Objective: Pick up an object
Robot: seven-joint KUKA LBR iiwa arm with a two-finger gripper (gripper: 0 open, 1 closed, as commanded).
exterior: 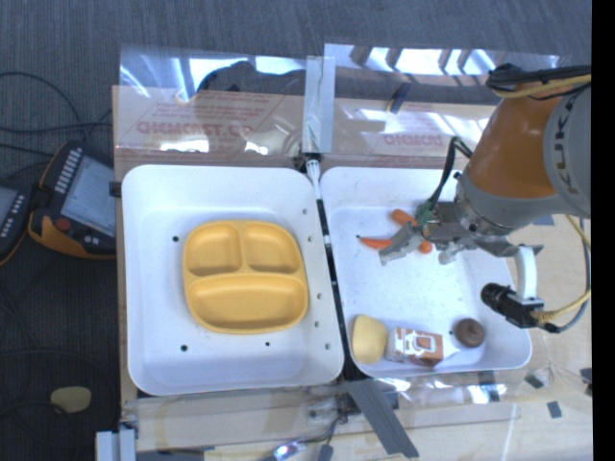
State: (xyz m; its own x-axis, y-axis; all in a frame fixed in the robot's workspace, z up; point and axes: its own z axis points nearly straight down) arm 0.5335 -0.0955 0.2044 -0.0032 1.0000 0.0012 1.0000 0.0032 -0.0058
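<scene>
Over rt bin (pixel 500 353), gripper (pixel 411 242) hangs just beside orange carrot (pixel 377 242); grip state can't tell.

Dark grey carpet floor (pixel 192 12); black cables (pixel 38 113) and orange-black handheld controller (pixel 72 200) lying at left.

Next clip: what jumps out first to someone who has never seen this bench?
The big yellow divided plate in the middle of the left bin catches the eye first. Next comes the arm's orange band at the upper right, with the gripper low in the right bin at the orange carrot pieces. Along that bin's near edge lie a yellow lump, a small carton and a brown round piece.
</scene>
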